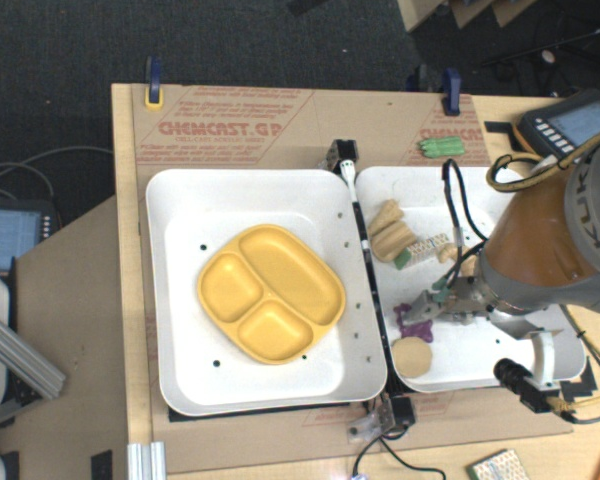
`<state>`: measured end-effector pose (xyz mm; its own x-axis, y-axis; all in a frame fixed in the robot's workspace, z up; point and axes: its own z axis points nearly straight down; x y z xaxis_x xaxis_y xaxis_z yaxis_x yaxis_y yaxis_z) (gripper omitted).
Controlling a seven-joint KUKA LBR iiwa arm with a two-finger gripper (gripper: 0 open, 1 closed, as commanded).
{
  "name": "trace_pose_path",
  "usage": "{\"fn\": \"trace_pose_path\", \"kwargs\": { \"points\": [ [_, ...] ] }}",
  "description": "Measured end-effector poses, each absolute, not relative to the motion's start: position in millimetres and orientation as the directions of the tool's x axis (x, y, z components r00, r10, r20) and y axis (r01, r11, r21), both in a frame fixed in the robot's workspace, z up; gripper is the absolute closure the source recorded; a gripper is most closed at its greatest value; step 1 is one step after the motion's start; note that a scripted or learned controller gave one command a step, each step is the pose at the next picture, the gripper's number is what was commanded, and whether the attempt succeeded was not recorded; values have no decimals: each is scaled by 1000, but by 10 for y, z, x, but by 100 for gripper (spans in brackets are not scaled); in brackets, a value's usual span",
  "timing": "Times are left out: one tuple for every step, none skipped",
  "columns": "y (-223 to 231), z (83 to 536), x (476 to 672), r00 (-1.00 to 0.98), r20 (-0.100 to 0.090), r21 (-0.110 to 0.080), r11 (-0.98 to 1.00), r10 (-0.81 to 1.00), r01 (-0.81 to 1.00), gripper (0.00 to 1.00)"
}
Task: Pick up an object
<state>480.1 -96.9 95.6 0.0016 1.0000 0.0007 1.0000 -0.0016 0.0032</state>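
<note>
The right bin (480, 373) holds several small objects. A tan ridged piece (389, 230) lies at its back left, with a small green and white item (418, 251) beside it. A purple toy (414, 317) lies near the bin's left wall, and a tan round disc (413, 358) sits just in front of it. My gripper (448, 294) is down inside the right bin, immediately right of the purple toy. The wide grey and orange arm (545, 243) covers the middle and right of that bin.
The left bin (180, 348) holds a yellow divided plate (270, 292). A green object (441, 148) lies on the cardboard behind the right bin. A black cable (454, 203) loops over the right bin, and clamps sit at the bench's back edge.
</note>
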Motion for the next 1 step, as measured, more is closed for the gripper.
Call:
{"fn": "trace_pose_path", "kwargs": {
  "points": [
    [-970,856,4798,0,2,0,0,1000,1000,0]
  ]
}}
